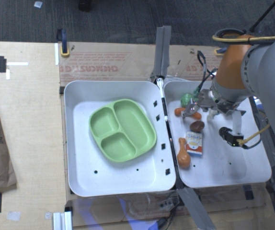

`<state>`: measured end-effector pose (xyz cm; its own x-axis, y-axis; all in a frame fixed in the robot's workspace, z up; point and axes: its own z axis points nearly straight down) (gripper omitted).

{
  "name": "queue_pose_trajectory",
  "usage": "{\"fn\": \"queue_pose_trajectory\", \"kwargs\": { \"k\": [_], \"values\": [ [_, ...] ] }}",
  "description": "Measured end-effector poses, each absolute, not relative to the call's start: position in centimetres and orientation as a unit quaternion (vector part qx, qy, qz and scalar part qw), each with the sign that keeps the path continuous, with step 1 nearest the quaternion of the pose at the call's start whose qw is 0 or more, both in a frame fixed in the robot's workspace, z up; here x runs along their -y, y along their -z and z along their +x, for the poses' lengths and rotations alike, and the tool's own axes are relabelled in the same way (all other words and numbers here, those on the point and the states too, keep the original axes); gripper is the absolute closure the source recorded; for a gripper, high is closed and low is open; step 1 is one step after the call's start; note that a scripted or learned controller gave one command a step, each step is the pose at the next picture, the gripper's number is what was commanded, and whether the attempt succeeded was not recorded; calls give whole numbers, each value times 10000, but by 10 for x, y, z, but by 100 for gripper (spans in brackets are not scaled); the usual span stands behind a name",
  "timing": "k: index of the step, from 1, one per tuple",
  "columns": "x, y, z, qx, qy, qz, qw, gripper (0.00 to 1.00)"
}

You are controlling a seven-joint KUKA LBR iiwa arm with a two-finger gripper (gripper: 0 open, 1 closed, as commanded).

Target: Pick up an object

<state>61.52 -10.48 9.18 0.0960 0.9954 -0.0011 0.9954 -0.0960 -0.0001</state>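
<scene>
**Gripper low over right bin, nothing visibly held**

Landmark: the right bin [233, 169].

- Arm [252, 66] comes in from the right edge of the right bin, orange band sits above its far right corner.
- Gripper [195, 108] hangs over the bin's far left area, just above the small objects there. Fingers: cannot tell whether spread or pressed together, the wrist hardware covers them. No object visible between them.
- Objects in the right bin, all on its left side:
  - green object [187, 99] at the far left corner, right next to the gripper
  - orange piece [179, 111] just nearer than that, by the left wall
  - brown round object [197, 126] toward the middle of the left side
  - small box [194, 143] nearer still, lying flat
  - orange drumstick-shaped toy [183, 155] beside the box, along the left wall
- Black cable loop [229, 135] dangles over the bin's centre.
- Left of the right bin: second bin [80, 176] holding a green divided plate [122, 130].
- Both bins sit on the counter [27, 71].
</scene>
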Motion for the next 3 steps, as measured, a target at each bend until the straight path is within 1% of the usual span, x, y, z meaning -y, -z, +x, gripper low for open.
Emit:
{"fn": "queue_pose_trajectory", "kwargs": {
  "k": [1, 2, 3],
  "values": [
    [104, -92, 603, -7744, 6, 6327, -4, 0],
    [106, -101, 603, -7732, 7, 6341, 2, 100],
    [139, -126, 598, -8198, -3, 5727, 17, 100]
  ]
}}
